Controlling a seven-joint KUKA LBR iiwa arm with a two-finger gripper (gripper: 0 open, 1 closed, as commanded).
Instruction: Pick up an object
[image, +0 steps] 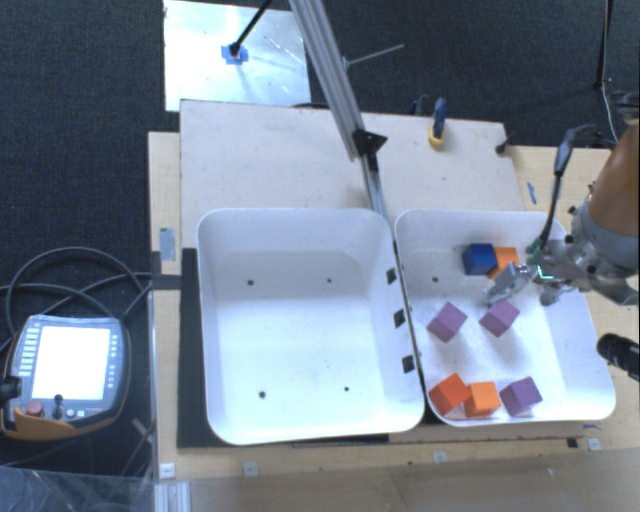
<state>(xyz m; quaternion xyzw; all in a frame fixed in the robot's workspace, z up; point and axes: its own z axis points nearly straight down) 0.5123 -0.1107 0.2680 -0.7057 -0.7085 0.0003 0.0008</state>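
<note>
Camera view: purple cube (499, 318) just below fingers (508, 284).

Bright, even light is falling from above, washing the two white bins (300, 330) almost to plain white, so their floors are losing detail. A reflective sheet (235, 55) beyond the bench's far left corner is throwing back glare. Soft, short shadows are lying beside the blocks (447, 322) in the right bin and under the bins' near edges. The gripper (520, 282) is looking slightly smeared. The whole picture is coming through coarse and a little soft.
</note>
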